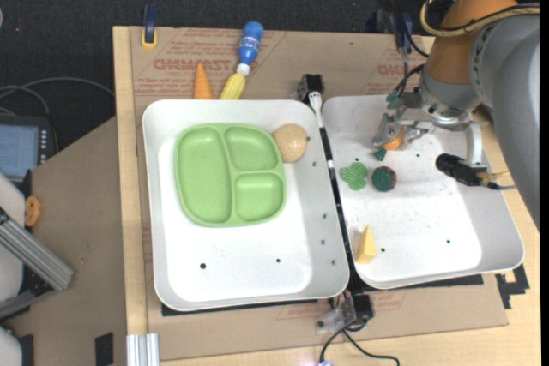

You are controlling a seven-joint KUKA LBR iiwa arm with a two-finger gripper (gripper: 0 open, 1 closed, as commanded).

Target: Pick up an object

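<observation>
My gripper (389, 138) is down in the back left part of the right bin (480, 244). A small orange piece with a dark green end (391, 145) lies right at its tip, touching or nearly touching it. In front of it, close to the bin's left wall, lie a green leafy toy (352, 177) and a dark round toy (383, 177) side by side. A yellow wedge (366, 243) rests near the front left corner. The left bin (249, 270) holds a green divided plate (230, 174) with a tan round object (291, 141) at its back right corner.
Behind the left bin, a blue and white bottle (249, 45), an orange cone (202, 81) and a yellow corn-like piece (233, 86) lie on the cardboard. The grey arm (506, 64) leans in over the right bin's back right.
</observation>
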